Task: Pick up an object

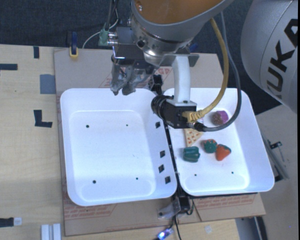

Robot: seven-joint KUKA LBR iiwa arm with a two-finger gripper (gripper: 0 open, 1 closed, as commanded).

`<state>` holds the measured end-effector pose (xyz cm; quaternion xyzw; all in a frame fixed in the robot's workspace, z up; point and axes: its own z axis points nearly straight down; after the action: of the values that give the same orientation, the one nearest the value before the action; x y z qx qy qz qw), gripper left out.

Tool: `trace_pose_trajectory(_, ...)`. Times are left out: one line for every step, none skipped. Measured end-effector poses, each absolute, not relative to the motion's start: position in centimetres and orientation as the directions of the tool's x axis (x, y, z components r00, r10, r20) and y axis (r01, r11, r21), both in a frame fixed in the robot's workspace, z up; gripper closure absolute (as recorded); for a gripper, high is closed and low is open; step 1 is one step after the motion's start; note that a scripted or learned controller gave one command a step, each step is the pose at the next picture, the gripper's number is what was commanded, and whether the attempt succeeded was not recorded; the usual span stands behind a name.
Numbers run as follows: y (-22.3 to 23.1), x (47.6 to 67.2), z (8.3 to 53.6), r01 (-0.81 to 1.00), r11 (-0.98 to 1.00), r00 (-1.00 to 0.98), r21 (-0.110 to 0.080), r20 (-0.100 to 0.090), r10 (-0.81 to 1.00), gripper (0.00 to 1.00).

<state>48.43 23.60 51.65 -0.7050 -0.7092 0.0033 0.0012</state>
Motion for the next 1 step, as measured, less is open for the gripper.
trace_pose_trajectory(23.36,48.41,53.42,1.000,0.002,-0.002,-0.001,-0.001,1.000,1.00)
